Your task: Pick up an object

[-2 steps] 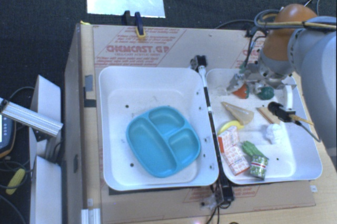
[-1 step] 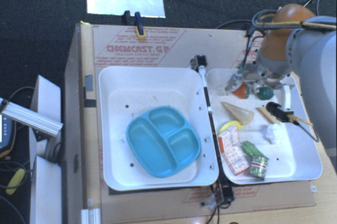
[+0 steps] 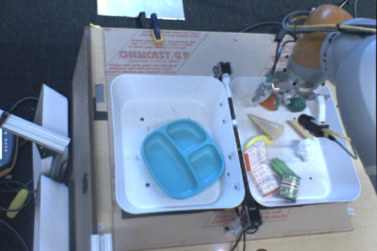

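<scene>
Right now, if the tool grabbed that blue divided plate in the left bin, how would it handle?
The blue divided plate looks like moulded plastic, so probably stiff and light. It lies flat in the left bin, so it's unlikely to roll. Its low, smooth rim may give the fingers little to pinch and could slip.

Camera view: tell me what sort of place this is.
Probably a robotics lab set up for grasping trials. A grey arm reaches over two white bins on a bench; one bin holds a blue divided plate, the other toy food and oddments.

arm [image 3: 347,61]: cut off at right edge | tool [image 3: 266,92]: fingers blurred | green ball [image 3: 296,104]: partly hidden
</scene>
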### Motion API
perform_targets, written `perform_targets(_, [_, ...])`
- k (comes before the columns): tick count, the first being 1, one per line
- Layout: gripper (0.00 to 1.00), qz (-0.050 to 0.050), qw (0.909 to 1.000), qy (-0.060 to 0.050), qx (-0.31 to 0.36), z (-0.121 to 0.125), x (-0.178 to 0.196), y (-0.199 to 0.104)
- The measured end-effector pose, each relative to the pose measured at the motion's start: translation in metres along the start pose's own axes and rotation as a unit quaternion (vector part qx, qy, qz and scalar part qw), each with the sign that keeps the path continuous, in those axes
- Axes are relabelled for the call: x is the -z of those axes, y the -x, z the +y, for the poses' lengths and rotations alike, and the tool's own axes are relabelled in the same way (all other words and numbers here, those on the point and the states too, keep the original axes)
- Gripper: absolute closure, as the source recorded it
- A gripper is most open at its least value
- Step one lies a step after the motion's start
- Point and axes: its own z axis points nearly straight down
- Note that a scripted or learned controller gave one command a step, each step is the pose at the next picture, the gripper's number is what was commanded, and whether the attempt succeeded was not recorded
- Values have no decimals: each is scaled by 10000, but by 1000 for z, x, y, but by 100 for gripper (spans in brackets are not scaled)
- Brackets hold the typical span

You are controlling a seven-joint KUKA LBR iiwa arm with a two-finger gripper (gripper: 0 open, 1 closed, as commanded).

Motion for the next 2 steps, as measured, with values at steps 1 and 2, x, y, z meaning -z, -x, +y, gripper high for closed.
perform_targets(1, [0, 0, 10000, -2, 2, 0, 0, -1])
perform_targets(2, [0, -2, 10000, 0, 1, 0, 0, 0])
